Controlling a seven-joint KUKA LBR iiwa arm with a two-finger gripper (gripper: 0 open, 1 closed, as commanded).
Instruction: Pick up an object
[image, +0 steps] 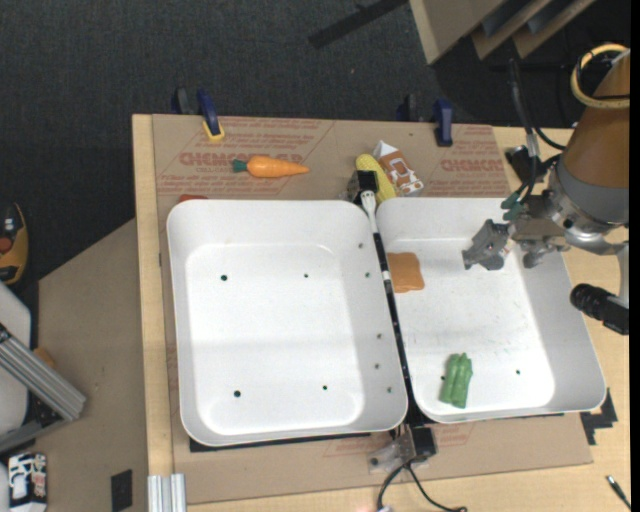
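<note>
Your brown cardboard-topped bench (150, 200) carries two shallow white plastic bins side by side, the left bin (280, 320) bare white, while the right bin (540, 330) holds a flat orange square block (405, 272) at its nine o'clock wall and a ribbed green plastic piece (457, 380) down at six o'clock. Your grey two-finger gripper (508, 247) hangs over the right bin's twelve o'clock area with nothing between its fingers, though whether they're spread or closed you can't tell. Beyond the bins at twelve o'clock lie an orange toy carrot (272, 168) and a yellow toy banana (376, 176).

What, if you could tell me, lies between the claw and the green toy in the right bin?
In the camera view, just bare white floor of the right bin separates the claw from the green toy.
</note>
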